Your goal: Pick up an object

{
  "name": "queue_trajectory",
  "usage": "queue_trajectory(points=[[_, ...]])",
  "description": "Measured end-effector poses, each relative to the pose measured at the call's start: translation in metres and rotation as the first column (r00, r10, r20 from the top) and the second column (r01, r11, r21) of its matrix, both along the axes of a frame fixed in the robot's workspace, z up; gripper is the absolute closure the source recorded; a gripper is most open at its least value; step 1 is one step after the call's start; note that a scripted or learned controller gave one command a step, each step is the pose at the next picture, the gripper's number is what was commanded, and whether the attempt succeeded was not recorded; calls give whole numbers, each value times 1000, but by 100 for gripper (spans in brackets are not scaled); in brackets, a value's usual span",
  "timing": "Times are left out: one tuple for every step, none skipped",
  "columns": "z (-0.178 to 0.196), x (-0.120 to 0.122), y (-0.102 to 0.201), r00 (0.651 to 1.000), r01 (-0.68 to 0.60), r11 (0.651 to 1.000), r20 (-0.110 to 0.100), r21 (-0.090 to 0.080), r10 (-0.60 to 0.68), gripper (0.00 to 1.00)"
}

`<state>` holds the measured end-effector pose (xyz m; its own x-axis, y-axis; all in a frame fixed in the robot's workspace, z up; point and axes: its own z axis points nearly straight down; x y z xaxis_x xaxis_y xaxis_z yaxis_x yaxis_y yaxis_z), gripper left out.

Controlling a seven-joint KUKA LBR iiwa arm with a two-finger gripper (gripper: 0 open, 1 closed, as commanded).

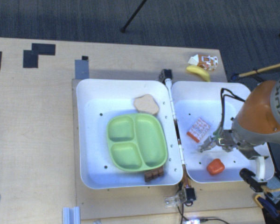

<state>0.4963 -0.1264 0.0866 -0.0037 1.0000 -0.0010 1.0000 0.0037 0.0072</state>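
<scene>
Orange block [215, 167], small, rounded and plain-coloured, lies near the six o'clock wall of the right bin [196, 93]. The hand [209, 145] hovers just beyond it toward eleven o'clock, fingers parted and holding nothing; I'd shift it over the block, lower squarely, then close

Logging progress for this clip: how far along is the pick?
Done: the hand is down inside the right bin, between the patterned packet and the orange object. In hand: nothing visibly gripped. Left: closing on an item and lifting it.
</scene>
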Motion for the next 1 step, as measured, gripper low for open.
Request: queue_trajectory(points=[[11, 2, 0, 1000, -1, 1000, 5, -1, 1, 100]])
